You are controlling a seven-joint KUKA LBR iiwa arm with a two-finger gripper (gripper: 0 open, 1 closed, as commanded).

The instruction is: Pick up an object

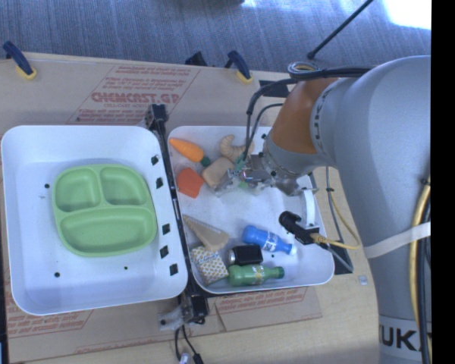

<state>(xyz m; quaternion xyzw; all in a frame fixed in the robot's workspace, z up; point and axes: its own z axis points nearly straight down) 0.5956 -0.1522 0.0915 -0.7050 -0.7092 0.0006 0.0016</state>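
Two shallow white bins sit side by side on a cardboard-covered bench (136, 89). The left bin (30, 226) holds a green divided plate (105, 208), lying flat near its middle. The right bin (318, 268) carries a scatter of small things.

In the camera view, the arm (364, 120), grey with an orange band, comes in from the right and bends down over the upper part of the right bin. Its gripper (239, 174) is low over the bin floor, pointing toward the left. Whether the claw is apart, together or clamped on anything cannot be told here; the tips blur into the clutter under the wrist.

Just beside the gripper's left end lies a tan wooden piece (216, 173), its long axis running from lower left to upper right, the upper end toward the gripper. It may be touching the tips, but that is not clear. A pale beige toy (229, 146) lies just above it. Farther left, an orange carrot (186, 149) slants from upper left down to lower right, with its green end at the lower right. An orange-red block (189, 182) sits below the carrot.

Toward the near end of the bin lie a tan wedge (206, 233), a patterned pouch (209, 264), a blue bottle (267, 240), a black object (247, 254) and a green bottle (255, 275), the last lying on its side, long axis left to right.
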